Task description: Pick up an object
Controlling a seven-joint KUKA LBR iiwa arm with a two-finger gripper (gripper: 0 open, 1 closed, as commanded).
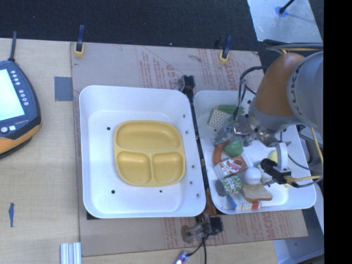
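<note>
So the gripper (237, 130) is down inside the right bin (300, 205), sitting low over the clutter near that bin's upper-left part, but honestly I cannot tell whether it is spread or pressed together, the metal bits and cables around the wrist blur it all. Nothing is visibly pinched, so I'd call the pick not done yet. Right under it in the right bin there's a green lump (235, 147) and an orange sausage-looking thing (218, 150) just beside that, both close enough that either could be the target, can't say which. A checkered packet (218, 117) lies toward the right bin's far-left corner. Further toward the right bin's near side: a red and white carton (230, 165), a white ball (252, 175), and a slice of bread (257, 192), all crowded together and touching. The left bin (93, 147), next door to the right bin, carries just a yellow divided tray (148, 152). What's left, I reckon: close on something, lift it clear.
</note>
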